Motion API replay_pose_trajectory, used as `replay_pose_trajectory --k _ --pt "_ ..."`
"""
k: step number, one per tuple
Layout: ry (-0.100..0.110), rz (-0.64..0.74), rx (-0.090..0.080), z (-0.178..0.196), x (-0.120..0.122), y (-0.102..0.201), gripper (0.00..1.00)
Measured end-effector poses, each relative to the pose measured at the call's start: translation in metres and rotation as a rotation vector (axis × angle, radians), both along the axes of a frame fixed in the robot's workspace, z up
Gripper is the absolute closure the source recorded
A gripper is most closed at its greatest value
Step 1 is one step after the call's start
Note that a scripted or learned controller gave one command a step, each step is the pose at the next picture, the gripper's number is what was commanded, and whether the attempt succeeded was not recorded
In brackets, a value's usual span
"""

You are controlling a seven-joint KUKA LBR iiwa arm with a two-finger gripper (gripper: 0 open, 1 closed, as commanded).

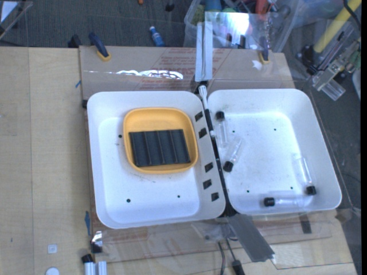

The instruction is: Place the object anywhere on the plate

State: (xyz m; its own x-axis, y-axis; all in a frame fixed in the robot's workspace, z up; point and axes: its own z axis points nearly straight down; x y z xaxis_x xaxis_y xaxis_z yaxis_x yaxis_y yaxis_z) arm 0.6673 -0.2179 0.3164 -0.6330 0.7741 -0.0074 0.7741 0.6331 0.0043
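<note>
1. Nearest, at the front edge of the table [40, 153], a flat grey strip [250, 238] lay just below the gap between the two bins.
2. In the right bin [327, 153], one clear black-capped tube [284, 201] lay along the front wall, and another [302, 173] lay slantwise by the right wall.
3. Further in, two more clear tubes [231, 153] lay close to the divider between the bins, one [221, 128] behind the other.
4. In the left bin [109, 199], the yellow plate [135, 122] sat toward the back, and a black ridged block [159, 148] lay flat on it, inside the rim.
5. Beyond the table stood a clear box of clutter [252, 4].
6. I could not tell my arm's pose, or whether my pincer was open or closed.
</note>
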Motion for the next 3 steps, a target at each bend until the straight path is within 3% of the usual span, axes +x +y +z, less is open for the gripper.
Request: replay_pose_trajectory --k 1,2,3 --pt "-0.002 0.262 -0.002 0.101 -0.013 -0.004 1.00" --pt "-0.002 0.474 -0.004 0.121 -0.007 -0.003 1.00" --pt "0.003 0.837 -0.003 0.121 -0.014 -0.004 1.00"
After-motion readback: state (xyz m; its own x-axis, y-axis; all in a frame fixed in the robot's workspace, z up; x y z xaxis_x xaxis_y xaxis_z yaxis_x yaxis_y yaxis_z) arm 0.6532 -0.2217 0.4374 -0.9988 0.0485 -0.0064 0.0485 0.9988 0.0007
